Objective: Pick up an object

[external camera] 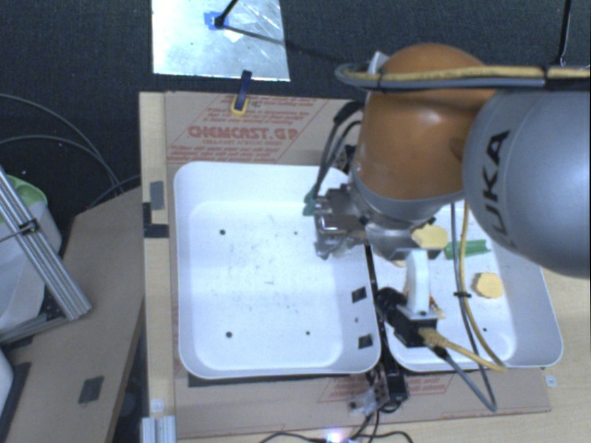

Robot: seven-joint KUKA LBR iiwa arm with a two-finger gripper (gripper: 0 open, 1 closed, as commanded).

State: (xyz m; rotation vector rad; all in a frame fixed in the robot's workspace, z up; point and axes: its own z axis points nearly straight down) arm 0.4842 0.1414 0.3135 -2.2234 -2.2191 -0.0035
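Note:
My gripper point(329, 233) hangs low over the right edge of the left white bin point(212, 340), close to the divide between the two bins. Nothing shows in its grasp. The arm's orange band and grey wrist cover much of the right bin point(540, 340). In that right bin lie a yellow piece point(430, 238) just beside the wrist, a second yellow piece point(488, 286) further right, and a thin green object point(473, 247) between them. The left bin's floor shows only small dark specks.
Both bins rest on a cardboard sheet point(240, 127). A shiny metal plate point(220, 26) lies behind it on the dark floor. An aluminium frame point(37, 257) stands at the left on a wooden bench. Yellow cable loops down over the right bin's front.

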